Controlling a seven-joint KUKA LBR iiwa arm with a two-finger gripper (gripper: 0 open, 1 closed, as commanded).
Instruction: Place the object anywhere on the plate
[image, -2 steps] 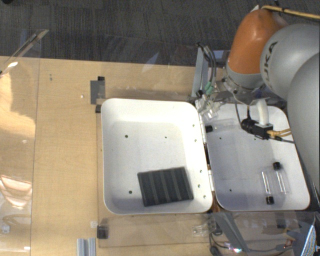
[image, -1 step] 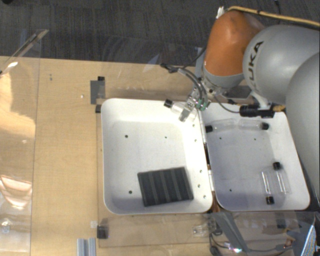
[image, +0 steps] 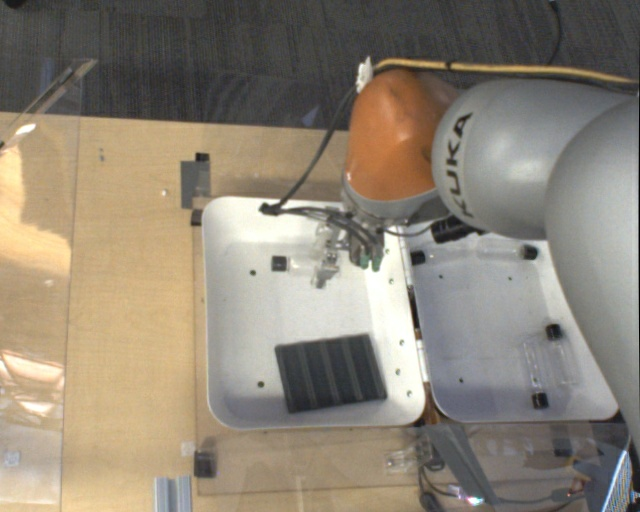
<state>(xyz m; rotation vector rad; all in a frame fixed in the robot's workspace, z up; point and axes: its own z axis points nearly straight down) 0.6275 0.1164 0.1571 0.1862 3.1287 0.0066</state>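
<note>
The left bin (image: 230, 300) holds a dark ribbed plate (image: 330, 373) near its front edge; whether my gripper (image: 335, 258) is spread or pressed together, I cannot tell.

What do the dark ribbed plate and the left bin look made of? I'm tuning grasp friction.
The dark ribbed plate looks like matte black rubber or plastic: parallel ridges, no glare. The left bin looks like smooth white plastic, perhaps coated metal: rounded corners, soft sheen.
</note>
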